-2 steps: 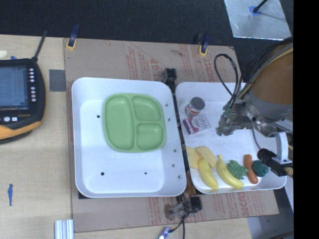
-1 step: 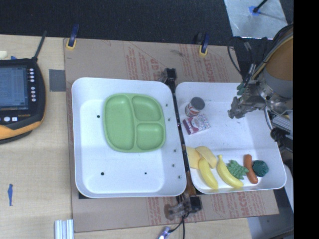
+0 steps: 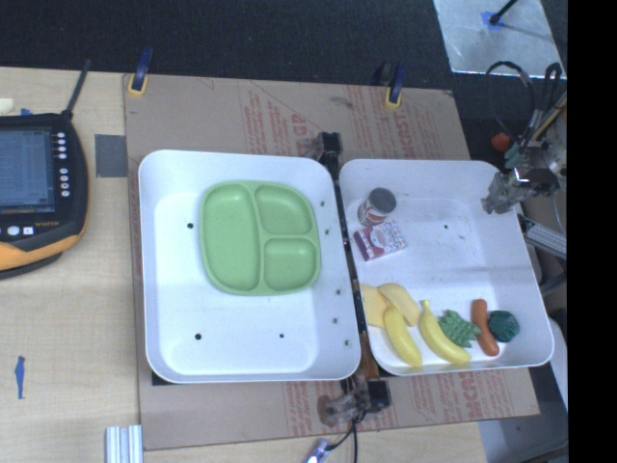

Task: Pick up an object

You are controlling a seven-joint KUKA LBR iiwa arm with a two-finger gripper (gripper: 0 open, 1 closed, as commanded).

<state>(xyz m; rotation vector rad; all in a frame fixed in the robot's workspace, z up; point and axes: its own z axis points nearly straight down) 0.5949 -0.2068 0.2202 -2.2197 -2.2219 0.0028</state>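
Observation:
The right bin (image 3: 453, 258) holds a small can (image 3: 379, 204) lying on its side with a red and white packet (image 3: 380, 242) just below it. Along the bin's near edge lie two yellow bananas (image 3: 402, 334) (image 3: 441, 336), a pale yellow piece (image 3: 375, 302), a green leafy toy (image 3: 460, 328), an orange carrot (image 3: 484, 327) and a dark green piece (image 3: 503, 325). The left bin (image 3: 174, 297) carries a green divided plate (image 3: 260, 236). My gripper (image 3: 508, 190) hangs at the right bin's far right rim, well away from all the objects, with nothing seen in it.
A teach pendant (image 3: 29, 193) with an orange edge lies on the bench at the far left. Two clamps (image 3: 141, 71) (image 3: 393, 83) pin the cardboard sheet at the back. Cables (image 3: 525, 75) loop at the upper right beside the arm.

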